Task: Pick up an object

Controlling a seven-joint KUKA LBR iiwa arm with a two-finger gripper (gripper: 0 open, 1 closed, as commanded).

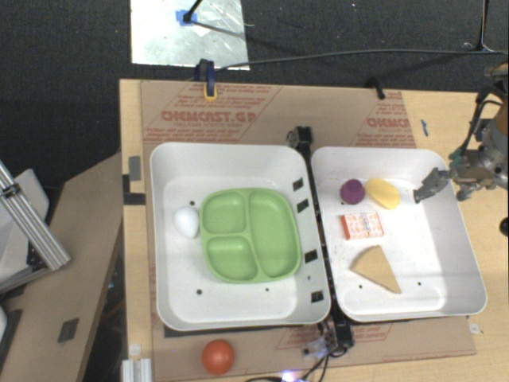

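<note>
Four things sit in our right bin: a round purple ball, smooth yellow lump, flat red-printed box and tan wedge. Our gripper hangs just right of the lump; can't tell its finger spread.

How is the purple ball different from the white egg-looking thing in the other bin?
The purple ball is dark purple; the white egg is plain white. The purple ball lies in the right bin next to a yellow object; the white egg lies in the left bin, against a green divided tray. Both are small and rounded.
</note>
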